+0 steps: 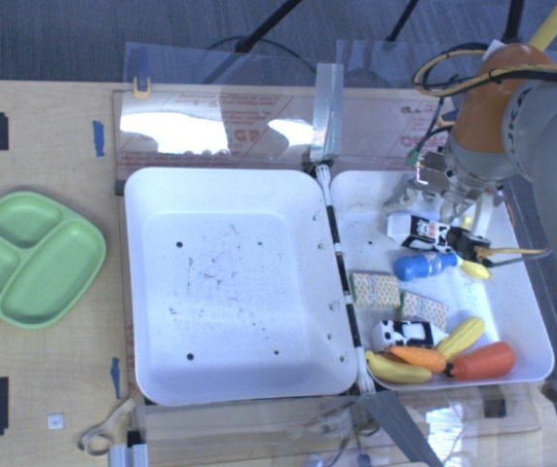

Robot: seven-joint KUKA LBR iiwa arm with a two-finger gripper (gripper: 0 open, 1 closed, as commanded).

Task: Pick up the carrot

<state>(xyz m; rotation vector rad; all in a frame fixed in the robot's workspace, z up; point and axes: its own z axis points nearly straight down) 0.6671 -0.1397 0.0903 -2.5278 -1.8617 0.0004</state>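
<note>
We see the grey arm w/ orange band [493, 86] reaching in from the right, over the far part of the right-hand shallow white bin [537, 305]; the claw [451, 202] hangs low by that bin's back area, near a small white-and-black packet [423, 230]; whether the claw is spread or pressed together, we cannot tell; nothing visibly sits in it.

The small orange carrot [420, 356] lies at the bin's near edge, approx. horizontal; it touches the yellow banana [398, 369] just in front, and sits beside the black-and-white cow-patterned toy [404, 334]; a second yellow banana-like piece [461, 338] and a red-orange pepper-shaped toy [483, 360] crowd its right end. So the target is well apart from the claw, w/ a blue bottle-shaped toy [425, 265] and two speckled beige sponge pads [376, 287] between.

Our reading: the toys pile at the near wall prob. because the bin's slope gathers loose items there; the carrot is wedged, not free.

The left-hand shallow white bin [230, 280] holds no toys; a green divided plate [30, 256] rests on the wooden bench [45, 125] off to the left.

Judgement: task at approach stage, grasp not yet made; next move needs travel toward the near edge, then descent across the carrot's short axis; risk: grabbing banana or pepper instead, or nudging the carrot against the wall.
</note>
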